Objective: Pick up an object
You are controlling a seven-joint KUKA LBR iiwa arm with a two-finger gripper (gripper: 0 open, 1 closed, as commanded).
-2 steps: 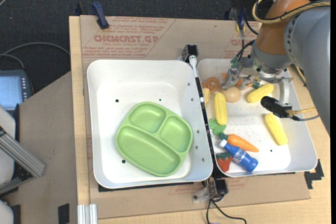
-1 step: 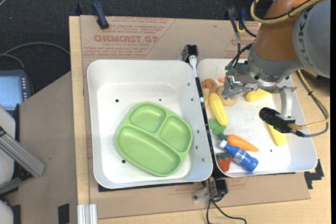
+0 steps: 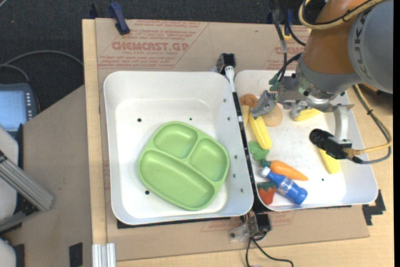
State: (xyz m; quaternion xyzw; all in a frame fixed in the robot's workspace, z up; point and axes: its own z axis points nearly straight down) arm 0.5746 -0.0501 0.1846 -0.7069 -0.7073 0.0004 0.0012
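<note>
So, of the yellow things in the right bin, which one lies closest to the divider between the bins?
The corn cob. It lies lengthwise right beside the divider, left of the tool. The banana lies toward the bin's right side.

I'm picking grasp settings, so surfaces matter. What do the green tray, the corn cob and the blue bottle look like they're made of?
Green tray: looks like moulded plastic, matte to satin; one even colour, rounded compartment walls, soft highlights.
Corn cob: probably toy plastic or rubber; flat uniform yellow, smooth look, though kernel detail is too small to tell.
Blue bottle: seems to be glossy plastic; a bright highlight runs along its side, with a white end.
</note>
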